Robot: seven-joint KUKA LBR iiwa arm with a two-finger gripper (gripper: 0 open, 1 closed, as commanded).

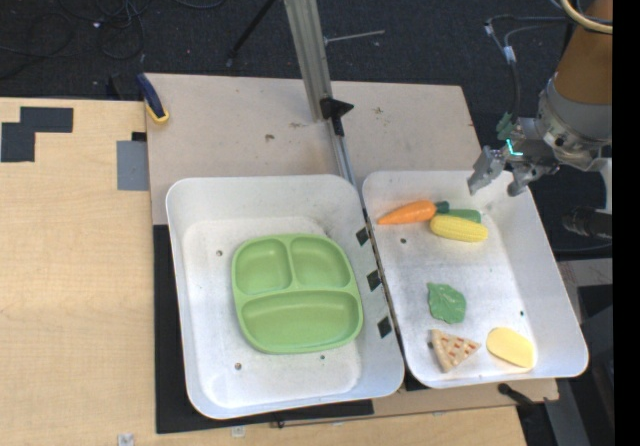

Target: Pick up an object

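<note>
White right bin [545,264] — five toys; open claw [503,172] apparently empty.

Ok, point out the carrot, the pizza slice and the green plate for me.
carrot [406,214], camera view, middle of its orange body.
pizza slice [453,349], camera view, centre of the wedge.
green plate [297,319], camera view, floor of its large front compartment.
</note>
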